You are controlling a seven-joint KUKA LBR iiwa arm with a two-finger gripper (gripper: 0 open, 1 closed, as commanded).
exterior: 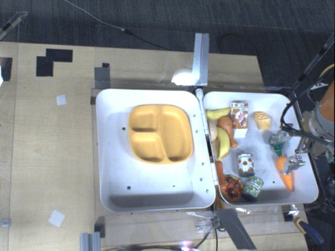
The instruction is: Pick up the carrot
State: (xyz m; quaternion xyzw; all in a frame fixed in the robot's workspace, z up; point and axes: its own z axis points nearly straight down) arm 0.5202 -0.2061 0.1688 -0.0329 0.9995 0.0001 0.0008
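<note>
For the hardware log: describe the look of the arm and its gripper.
The arm enters at the right edge: grey, with an orange band above the wrist. Thin black cables loop beside it. The gripper is small and metallic silver-grey, with greenish parts on it.

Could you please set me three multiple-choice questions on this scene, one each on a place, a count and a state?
1. Where does the carrot lie?
A. in the right bin, near its right wall
B. on the yellow tray
C. on the bench outside the bins

2. How many compartments does the yellow tray have?
A. one
B. three
C. five

3. Where is the gripper?
A. over the left bin
B. over the right bin, by the carrot
C. above the bananas

Answers: 1 A, the carrot is beside the right bin's right wall; 2 B, ridges divide the tray in three; 3 B, the gripper is next to the carrot's top end.
</note>
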